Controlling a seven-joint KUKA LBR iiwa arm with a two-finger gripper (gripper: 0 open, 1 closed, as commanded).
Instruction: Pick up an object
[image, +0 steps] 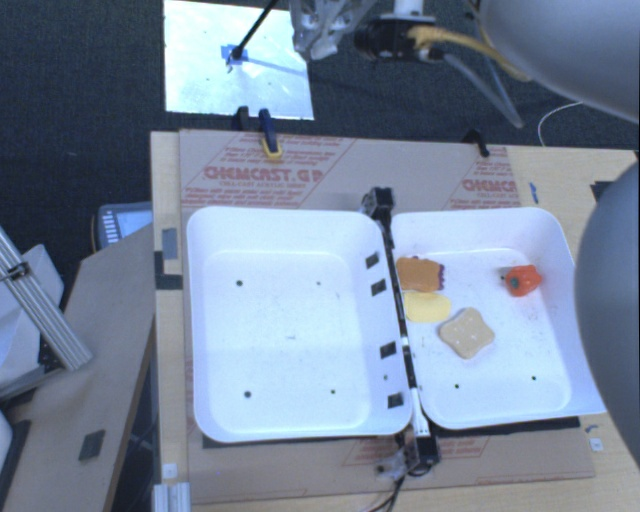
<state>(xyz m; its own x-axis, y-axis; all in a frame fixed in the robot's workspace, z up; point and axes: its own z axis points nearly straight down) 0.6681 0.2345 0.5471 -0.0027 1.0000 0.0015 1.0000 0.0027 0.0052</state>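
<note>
Objects for picking all lie in the right-hand bin (545, 225), while the left bin (200, 225) beside it shows a bare white floor marked by a few small dark dots. Going from left to right: a pale wooden side table (100, 320) sits at the far left with a slanted aluminium rail (40, 310) lying over its edge, and a small grey device (120, 222) rests just behind it. Next comes the left bin, standing on a cardboard sheet (300, 170) printed with red lettering, which is held at its far edge by a yellow clamp (268, 135). Beyond the cardboard, on the dark floor, lies a shiny metal plate (235, 60). A row of black clips (388, 320) runs down the seam where the two bins touch. Just right of that seam, in the right bin, an orange-brown piece with a purple edge (420, 273) lies against the near-left wall, touching a flat yellow piece (427, 308) just in front of it. Touching or nearly touching the yellow piece on its right is a tan toast-shaped slice (466, 333). Well apart from these, toward the bin's right side, sits a small orange-red item with a green top (521, 280). The gripper (322, 30) hangs at the top of the view, high above the bench and far from the bins; whether it is open or closed cannot be told, and nothing can be seen in it. The grey arm (560, 45) fills the upper right corner.
</note>
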